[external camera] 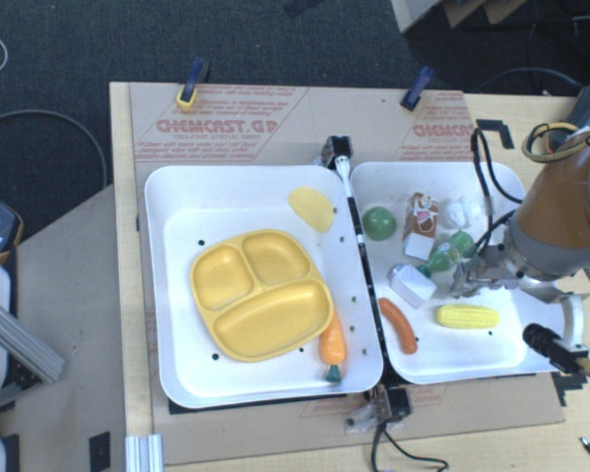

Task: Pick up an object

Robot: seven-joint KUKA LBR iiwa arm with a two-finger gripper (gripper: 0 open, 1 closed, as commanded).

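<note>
Arm enters from the right of the frame; its pincer [469,281] hangs low in the right-hand shallow white plastic bin [511,362], centre-right of frame. Cannot tell how the pincer stands; wrist and cabling hide its tip.

Nearest candidates for the pick: a yellow plastic corn cob [468,316] lying flat just below the pincer, a small white rectangular block [411,283] just to its left, and a green-and-white toy piece [447,256] just above and left. Further off in the same bin: an orange-red toy sausage [398,324] toward the lower left, a green ball [379,223] and a brown-and-white packet [422,215] toward the upper left.

The left-hand white bin [167,293] carries a yellow three-compartment tray [263,293], a pale yellow flat piece [312,207] above it, and an orange toy carrot [332,346] at its lower right.

Judgement: nothing is visibly held, so the grasp is pending. The corn cob looks the cleanest target, apart from its neighbours. Close across its short axis at mid-length, since it may roll. The block and green piece crowd each other, risking a double contact. Lift straight up before any sideways travel.
</note>
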